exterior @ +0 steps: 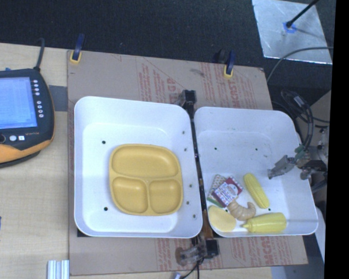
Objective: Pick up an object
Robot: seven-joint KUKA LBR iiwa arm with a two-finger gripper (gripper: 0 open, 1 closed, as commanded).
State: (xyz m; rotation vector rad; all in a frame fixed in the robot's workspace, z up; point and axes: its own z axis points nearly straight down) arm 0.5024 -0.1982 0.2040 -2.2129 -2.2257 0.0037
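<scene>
- A cluster of small items sits in the near part of the right bin [244,124]: a yellow bottle [266,223] lying on its side along the near wall, a pale yellow disc [222,219] at the near left corner, and a tan curved piece [243,211] between them, touching both.
- Just behind them lies a red-and-white packet [226,191], and to its right a yellow corn cob [256,190] set at a slant, apart from the packet.
- In the left bin [135,117], a yellow tray [145,178] with three compartments rests flat near the middle.
- The tool [280,168] hangs over the right side of the right bin, beyond the corn cob and well apart from every item; nothing is between its fingers, and whether they are spread or closed cannot be told at this angle.
- Both bins sit side by side, walls touching, on a brown cardboard sheet [165,78] on the bench [21,216].
- At far left on the bench lies a handheld control pad [17,114] with a lit screen.
- Two clamps [76,51] pin the cardboard's far edge.
</scene>
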